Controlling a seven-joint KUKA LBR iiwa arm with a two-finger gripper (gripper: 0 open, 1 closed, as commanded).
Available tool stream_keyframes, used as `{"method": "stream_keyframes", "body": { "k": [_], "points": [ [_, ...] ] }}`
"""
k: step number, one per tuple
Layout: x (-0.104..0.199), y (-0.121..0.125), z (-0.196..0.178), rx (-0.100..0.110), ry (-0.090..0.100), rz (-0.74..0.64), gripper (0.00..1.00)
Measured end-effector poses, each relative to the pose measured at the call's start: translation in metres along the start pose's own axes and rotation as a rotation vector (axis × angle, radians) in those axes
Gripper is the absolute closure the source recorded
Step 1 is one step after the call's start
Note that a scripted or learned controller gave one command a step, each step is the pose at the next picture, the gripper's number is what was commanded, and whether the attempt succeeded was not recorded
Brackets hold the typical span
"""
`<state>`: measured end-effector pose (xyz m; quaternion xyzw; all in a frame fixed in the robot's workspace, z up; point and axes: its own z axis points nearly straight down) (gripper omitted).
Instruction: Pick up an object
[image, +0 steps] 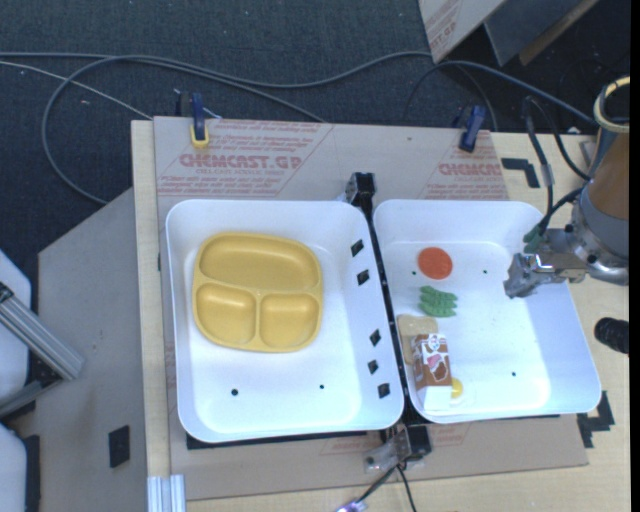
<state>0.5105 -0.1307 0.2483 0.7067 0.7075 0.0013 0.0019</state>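
Grey arm with two-finger metal gripper (521, 277), reaching in above right-hand shallow white plastic bin (560, 395), near its right wall.

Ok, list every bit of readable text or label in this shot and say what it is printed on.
"CHEMCAST GP": red print on the brown sheet behind the left bin.
The same red print behind the right bin: partly cut off, hard to read.
Smaller red lines under both: too blurred.
Snack packet: print too small.
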Motion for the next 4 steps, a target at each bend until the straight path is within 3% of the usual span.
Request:
{"method": "stream_keyframes", "body": {
  "k": [2,3,4],
  "points": [
    [0.103,0.006,0.000,0.004,0.003,-0.006,1.00],
    [0.152,0.023,-0.004,0.002,0.003,-0.005,1.00],
    [0.202,0.027,0.013,0.009,0.003,-0.005,1.00]
  ]
}}
